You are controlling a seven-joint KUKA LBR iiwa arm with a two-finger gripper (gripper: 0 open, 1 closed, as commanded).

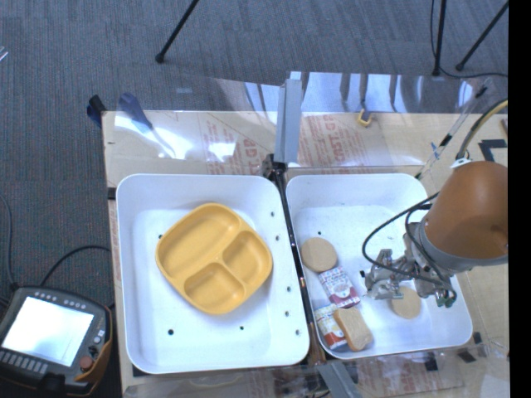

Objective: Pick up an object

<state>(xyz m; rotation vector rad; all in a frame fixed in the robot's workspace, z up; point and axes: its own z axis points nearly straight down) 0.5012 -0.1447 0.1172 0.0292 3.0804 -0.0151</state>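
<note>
Nearest me, the toast (358,330) and packet (330,327) crowd the right bin (390,193) corner. My gripper (395,282) hangs beside a cookie (406,304), whether shut I cannot tell. A second cookie (319,254) lies farther left. Flat cookies may slip free.

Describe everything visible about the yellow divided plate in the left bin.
The yellow plate is a rounded square with soft corners, looking like matte plastic. Raised ridges split it into three compartments: one large along its upper-left side and two smaller ones toward the lower right. It holds nothing and lies flat, right side up, turned diagonally to the bin walls. It sits near the middle of the left bin, resting on the white floor, apart from all four walls. Nothing else touches it.
</note>
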